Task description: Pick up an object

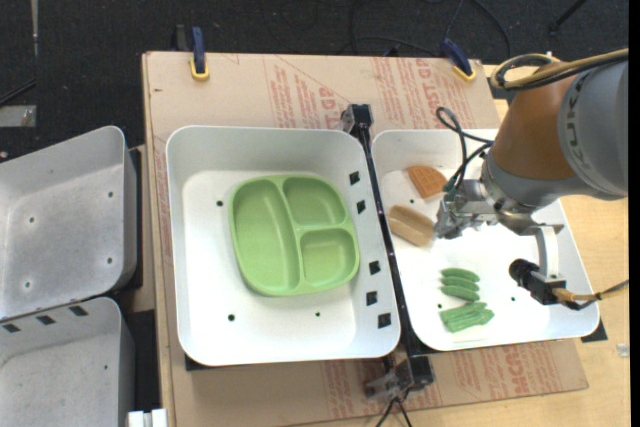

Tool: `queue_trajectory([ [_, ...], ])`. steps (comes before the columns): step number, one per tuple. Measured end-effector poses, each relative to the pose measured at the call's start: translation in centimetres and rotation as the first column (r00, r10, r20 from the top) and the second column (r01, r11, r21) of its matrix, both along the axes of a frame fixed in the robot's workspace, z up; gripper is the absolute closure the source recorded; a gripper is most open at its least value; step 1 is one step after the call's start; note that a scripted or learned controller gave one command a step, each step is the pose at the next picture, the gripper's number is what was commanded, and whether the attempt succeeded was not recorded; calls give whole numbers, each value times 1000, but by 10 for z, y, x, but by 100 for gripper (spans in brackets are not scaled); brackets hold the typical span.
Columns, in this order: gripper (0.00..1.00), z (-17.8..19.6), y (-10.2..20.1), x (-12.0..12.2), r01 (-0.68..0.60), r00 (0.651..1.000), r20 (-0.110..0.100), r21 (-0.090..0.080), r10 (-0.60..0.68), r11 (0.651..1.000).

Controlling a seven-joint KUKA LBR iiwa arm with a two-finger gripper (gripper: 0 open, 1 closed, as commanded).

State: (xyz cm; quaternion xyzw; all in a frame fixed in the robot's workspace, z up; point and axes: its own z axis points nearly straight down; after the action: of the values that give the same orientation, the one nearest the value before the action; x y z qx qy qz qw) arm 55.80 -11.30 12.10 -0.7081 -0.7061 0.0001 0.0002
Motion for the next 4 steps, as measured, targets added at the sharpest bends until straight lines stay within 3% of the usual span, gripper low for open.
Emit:
queue_trajectory([
  [2,100,102,-9,-2,-5,1000,4,-1,5,1000],
  [4,100,121,99,22,-12,1000,3,2,12,1000],
])
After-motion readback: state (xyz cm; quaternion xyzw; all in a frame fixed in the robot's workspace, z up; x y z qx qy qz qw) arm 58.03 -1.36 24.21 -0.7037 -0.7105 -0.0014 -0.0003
